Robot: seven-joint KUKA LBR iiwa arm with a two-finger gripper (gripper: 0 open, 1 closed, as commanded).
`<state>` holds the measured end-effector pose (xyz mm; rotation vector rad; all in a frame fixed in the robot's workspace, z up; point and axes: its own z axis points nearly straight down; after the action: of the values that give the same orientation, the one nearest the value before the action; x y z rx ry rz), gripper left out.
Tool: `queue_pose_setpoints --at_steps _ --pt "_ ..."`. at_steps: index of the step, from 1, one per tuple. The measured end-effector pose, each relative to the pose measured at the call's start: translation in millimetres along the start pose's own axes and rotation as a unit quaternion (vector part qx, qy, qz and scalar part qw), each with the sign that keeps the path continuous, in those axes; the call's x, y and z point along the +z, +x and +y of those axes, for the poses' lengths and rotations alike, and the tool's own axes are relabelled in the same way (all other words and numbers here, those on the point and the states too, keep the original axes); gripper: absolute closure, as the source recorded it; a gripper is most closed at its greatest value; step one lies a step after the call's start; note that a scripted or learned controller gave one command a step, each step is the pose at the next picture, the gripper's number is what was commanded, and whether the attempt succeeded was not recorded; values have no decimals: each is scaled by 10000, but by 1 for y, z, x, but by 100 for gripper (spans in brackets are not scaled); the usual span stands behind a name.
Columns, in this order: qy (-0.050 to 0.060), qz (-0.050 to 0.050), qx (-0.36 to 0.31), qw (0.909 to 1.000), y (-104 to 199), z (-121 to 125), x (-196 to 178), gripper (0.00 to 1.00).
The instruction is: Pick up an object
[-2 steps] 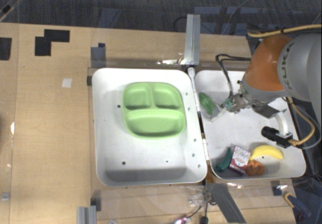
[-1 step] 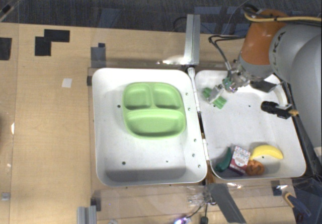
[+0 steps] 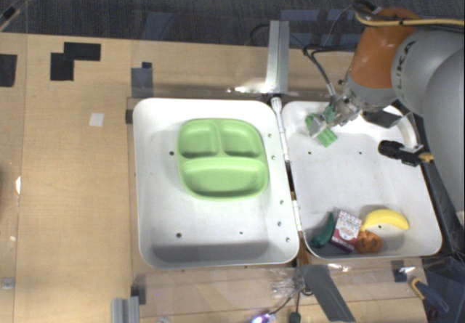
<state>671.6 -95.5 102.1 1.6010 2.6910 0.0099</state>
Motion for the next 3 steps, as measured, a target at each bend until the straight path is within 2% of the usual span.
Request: queue_pose_setpoints --at_steps 1,3 --pt "26 13 788 9969 64 34 -84 100" --pt "35 13 1200 9928 104 56 -83 100"
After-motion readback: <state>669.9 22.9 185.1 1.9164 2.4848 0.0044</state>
